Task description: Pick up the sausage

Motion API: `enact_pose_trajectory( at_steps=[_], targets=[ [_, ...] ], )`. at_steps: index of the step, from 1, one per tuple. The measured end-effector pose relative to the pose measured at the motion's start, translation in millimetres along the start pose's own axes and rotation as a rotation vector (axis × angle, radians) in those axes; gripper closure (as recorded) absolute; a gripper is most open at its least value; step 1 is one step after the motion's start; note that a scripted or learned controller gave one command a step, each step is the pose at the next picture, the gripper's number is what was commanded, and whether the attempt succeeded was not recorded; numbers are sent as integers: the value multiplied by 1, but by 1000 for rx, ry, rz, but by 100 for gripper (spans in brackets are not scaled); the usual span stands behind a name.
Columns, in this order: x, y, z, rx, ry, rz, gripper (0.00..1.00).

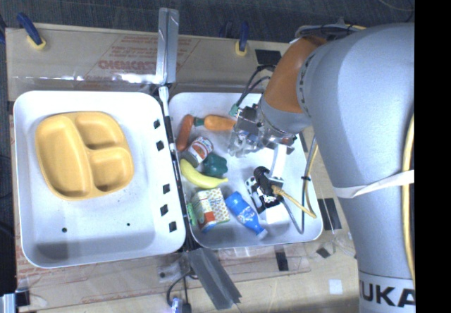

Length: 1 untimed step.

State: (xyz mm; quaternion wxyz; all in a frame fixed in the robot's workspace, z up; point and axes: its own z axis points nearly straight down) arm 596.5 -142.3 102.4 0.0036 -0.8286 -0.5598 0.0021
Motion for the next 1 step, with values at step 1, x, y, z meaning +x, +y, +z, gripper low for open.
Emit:
enact_pose_trajectory(
  at_steps=[1],
  targets=[
    [1,0,-10,3,0,-7,100]
  ],
)
